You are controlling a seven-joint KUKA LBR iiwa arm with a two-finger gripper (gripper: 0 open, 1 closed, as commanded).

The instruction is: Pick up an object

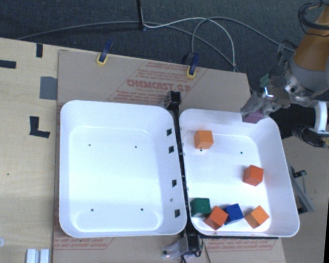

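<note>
My gripper (259, 107) hangs over the back right corner of the right bin (283, 162), reaching in from the right. A mauve block (252, 115) sits between its fingers, just above the bin's back rim, and the gripper is shut on it. Inside the right bin lie an orange cube (203, 139) near the back left and a red-orange cube (253, 175) at mid right. Along the front sit a green cube (200, 206), an orange cube (216, 217), a blue cube (233, 212) and another orange cube (256, 216).
The left bin (68, 165) stands beside the right one, joined by a black clip strip (175, 158). Both rest on a cardboard sheet (146, 83) held by two clamps at the back. Cables (220, 29) run behind the bins.
</note>
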